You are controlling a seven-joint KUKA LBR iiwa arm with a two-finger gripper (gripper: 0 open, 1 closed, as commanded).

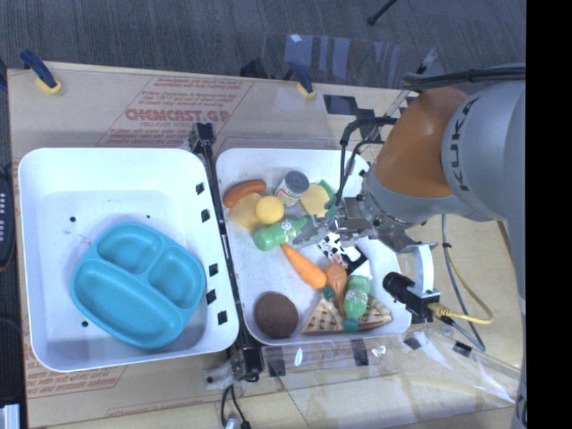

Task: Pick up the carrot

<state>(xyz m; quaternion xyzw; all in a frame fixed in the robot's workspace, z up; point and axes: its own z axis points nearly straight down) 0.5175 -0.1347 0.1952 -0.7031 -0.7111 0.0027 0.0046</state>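
Two shallow white plastic bins are seen side by side on the bench. In the left bin (36,266) a blue three-compartment plastic tray (137,281) lies alone. In the right bin (234,266) toy foods are crowded together: a brown round ball (275,315) near the front, a yellow lemon-like ball (269,209) and a green bottle-shaped toy (279,233) further back. The small orange tapered carrot (304,266) lies slanted near the bin's middle, its lower end just beside a green-capped bottle (356,297) and a pizza-slice toy (340,318). The gripper (338,239) hangs just right of the carrot's upper end; whether its jaws are apart or together cannot be told. For a good grasp, the gripper is best centred over the carrot's mid-length, with the jaws set across its long axis, so that neighbours are not caught.
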